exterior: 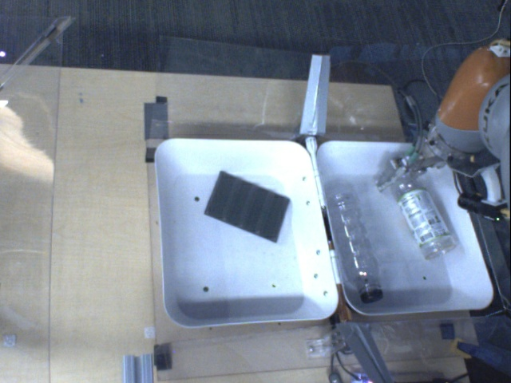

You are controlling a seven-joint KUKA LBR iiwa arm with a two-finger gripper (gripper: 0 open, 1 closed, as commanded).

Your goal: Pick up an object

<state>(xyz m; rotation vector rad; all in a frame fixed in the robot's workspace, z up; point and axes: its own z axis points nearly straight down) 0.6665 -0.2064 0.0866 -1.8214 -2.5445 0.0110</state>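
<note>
The hand (405, 166) hovers by a clear bottle (425, 220); I cannot tell its state. The smooth, round bottle could roll or slip free.

Two white bins (239, 309) sit side by side on the bench. Left bin: 1 dark ribbed pad (247, 206). Right bin: 2 clear plastic bottles (425, 220), one w/ black cap (356, 250).
</note>
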